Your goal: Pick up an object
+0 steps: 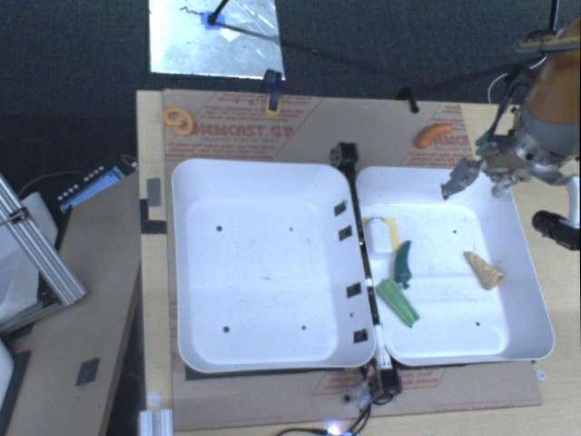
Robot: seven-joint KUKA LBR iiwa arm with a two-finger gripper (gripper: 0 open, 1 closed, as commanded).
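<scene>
The right bin (522, 243) holds a yellow piece (388, 233) near its left wall, a teal curved piece (402, 263), a green block (398, 302) and a tan wedge (484, 270). My gripper (476, 182) hangs over the bin's far right corner, above and apart from all of these. Its fingers are spread and open, with nothing between them. The tan wedge is the closest object, lying toward the near side of the gripper.
The left bin (191, 243) sits beside the right one, joined by black clips. On the cardboard behind lie an orange sausage shape (434, 135), an orange ring (179, 121) and a yellow-blue clamp (272, 92). A foil sheet (213, 25) lies further back.
</scene>
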